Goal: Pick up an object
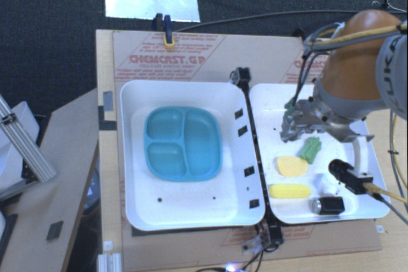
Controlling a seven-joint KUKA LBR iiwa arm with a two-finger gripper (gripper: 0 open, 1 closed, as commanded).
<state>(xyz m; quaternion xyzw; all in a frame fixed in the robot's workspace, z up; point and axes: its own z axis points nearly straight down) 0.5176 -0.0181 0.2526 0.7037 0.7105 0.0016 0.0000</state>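
Observation:
My gripper (292,129) hangs low over the upper left part of the right bin (268,105), under the orange-banded wrist. Just to its right lies a green piece (311,150), close to the gripper but apart from it. A pale yellow rounded piece (292,167) sits below the gripper. Nearer the front rim lies a yellow corn-like piece (290,191). At the front right is a small black and silver object (327,205). I see nothing in the gripper.
The left bin (137,200) holds a blue divided plate (183,142) at its middle. A black-clipped divider (250,143) runs between the two bins. The arm covers the right bin's far right side.

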